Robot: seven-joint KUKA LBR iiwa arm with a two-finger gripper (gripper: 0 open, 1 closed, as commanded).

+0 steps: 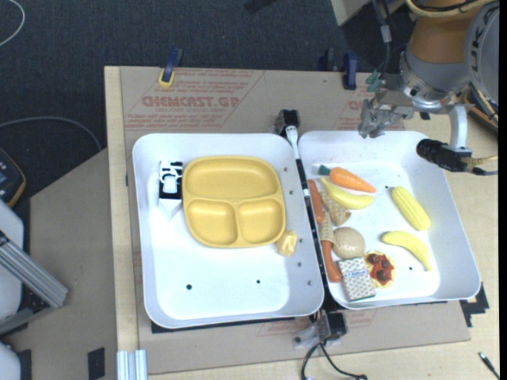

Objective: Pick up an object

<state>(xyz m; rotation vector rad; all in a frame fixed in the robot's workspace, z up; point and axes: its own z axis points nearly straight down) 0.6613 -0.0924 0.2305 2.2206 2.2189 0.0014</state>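
A grey robot arm with an orange band reaches in over the far right corner of the bench, its gripper (372, 125) hanging above the far rim of the right bin (459, 248); whether its fingers are apart or together cannot be told from this angle, and nothing is seen between them, so the task of picking up an object looks not yet begun.

The play food is gathered in the right bin, probably as a ready pool of targets; a carrot (351, 180) lies near the far left of that bin, its long axis running left to right with the green top toward the bin's left wall; a banana (349, 197) curves just beneath it, touching it; a corn cob (410, 207) lies apart toward the right side, its long axis slanting from far-left to near-right; a second banana (408, 246) rests nearer the front, slanting the same way; a pale round item (348, 242), a small box (357, 279) and a red-topped piece (381, 267) crowd the near left corner.

The left bin (158, 283) carries a yellow divided plate (234, 201), set toward its far side, likely as a place to drop things; the corn cob, lying alone, seems the easiest pick.
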